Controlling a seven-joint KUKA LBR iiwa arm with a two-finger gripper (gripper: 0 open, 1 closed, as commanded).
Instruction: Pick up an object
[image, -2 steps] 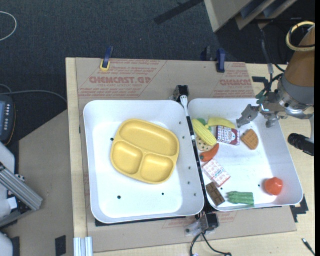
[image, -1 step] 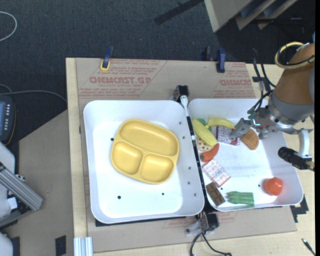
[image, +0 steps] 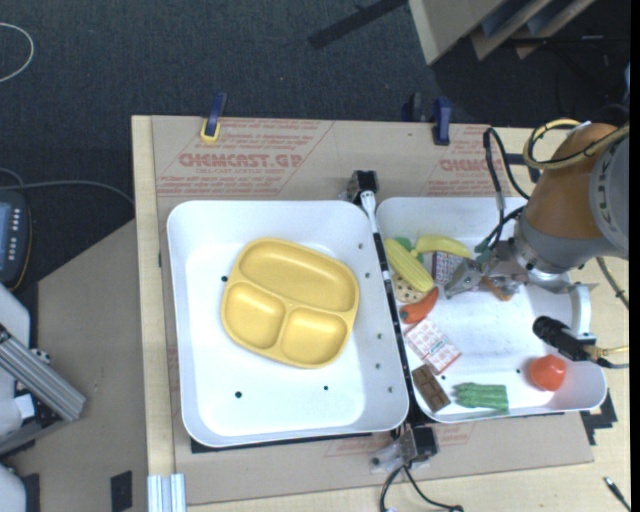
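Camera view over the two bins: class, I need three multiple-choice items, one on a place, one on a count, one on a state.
1. Where does the yellow tray lie?
A. in the left bin
B. in the right bin
C. on the floor

2. How many compartments has the tray?
A. one
B. three
C. six

3. Where is the gripper?
A. over the left bin
B. outside both bins
C. low in the right bin, beside the banana

Key:
1 A, the tray rests in the left bin.
2 B, one long section and two smaller ones show.
3 C, the arm reaches into the right bin near the banana.
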